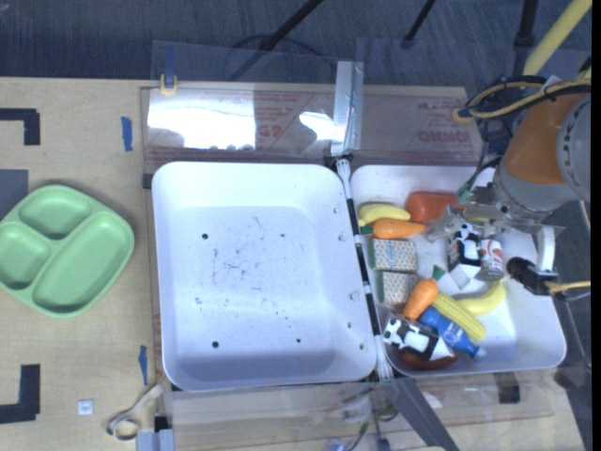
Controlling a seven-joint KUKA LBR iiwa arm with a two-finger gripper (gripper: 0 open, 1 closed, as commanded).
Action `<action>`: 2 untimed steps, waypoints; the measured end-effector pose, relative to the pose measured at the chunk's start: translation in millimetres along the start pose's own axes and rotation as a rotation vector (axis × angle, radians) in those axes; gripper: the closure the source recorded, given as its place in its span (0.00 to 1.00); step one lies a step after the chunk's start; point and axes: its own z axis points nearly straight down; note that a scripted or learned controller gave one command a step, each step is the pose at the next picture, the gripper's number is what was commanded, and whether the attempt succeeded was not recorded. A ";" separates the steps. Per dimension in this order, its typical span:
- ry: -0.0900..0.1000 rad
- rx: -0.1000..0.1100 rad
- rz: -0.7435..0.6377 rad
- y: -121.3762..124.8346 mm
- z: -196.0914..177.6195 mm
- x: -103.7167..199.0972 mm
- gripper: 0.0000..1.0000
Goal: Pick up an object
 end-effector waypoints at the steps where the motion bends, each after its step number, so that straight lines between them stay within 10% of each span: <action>1: 0.001 -0.004 0.002 1.4 -11.4 0.0 1.00; 2: 0.000 0.002 0.021 -2.8 -136.4 37.9 1.00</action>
